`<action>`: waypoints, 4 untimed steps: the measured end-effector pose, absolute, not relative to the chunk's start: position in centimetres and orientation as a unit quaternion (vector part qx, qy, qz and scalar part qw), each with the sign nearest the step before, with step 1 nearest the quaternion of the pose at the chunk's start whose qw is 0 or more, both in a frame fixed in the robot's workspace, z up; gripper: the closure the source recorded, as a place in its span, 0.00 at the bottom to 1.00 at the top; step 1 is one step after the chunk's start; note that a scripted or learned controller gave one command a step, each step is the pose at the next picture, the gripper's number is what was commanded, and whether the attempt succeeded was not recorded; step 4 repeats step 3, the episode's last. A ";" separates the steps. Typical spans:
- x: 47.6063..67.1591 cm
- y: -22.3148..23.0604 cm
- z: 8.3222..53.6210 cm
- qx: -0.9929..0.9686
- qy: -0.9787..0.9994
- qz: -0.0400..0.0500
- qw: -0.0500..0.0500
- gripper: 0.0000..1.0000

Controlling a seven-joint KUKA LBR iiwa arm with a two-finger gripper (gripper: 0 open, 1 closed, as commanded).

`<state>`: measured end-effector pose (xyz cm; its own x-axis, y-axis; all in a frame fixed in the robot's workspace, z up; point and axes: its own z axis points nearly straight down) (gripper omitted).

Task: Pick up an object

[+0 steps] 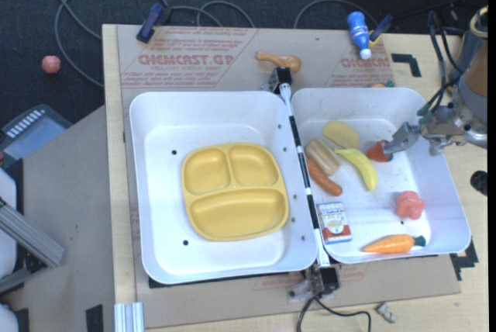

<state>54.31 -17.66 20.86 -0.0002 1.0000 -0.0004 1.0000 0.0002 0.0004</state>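
Observation:
My gripper (404,140) hangs low over the right bin (449,191), near its upper right part, with the arm coming in from the right. Just left of the gripper, touching or nearly touching it, lies a small red item (378,152). The bin also holds a banana (361,166), a pale yellow slice (341,134), a bun (323,156), a red sausage (325,178), a pink strawberry (409,204), a carrot (391,243) and a small carton (334,222). Nothing is visibly lifted.
The left bin (155,136) bears a yellow divided plate (232,191). Behind the bins on the board lie a blue bottle (358,32), a blue clamp (151,22) and a tan toy (279,60). Cables run across the dark floor.

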 end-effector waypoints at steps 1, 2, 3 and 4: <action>56.8 -16.8 8.4 0.707 0.707 0.000 0.000 0.00; 56.8 -16.8 9.5 0.707 0.707 0.001 0.001 1.00; 66.7 -10.3 13.2 0.706 0.708 0.001 0.001 1.00; 66.7 -10.3 13.2 0.706 0.708 0.001 0.001 1.00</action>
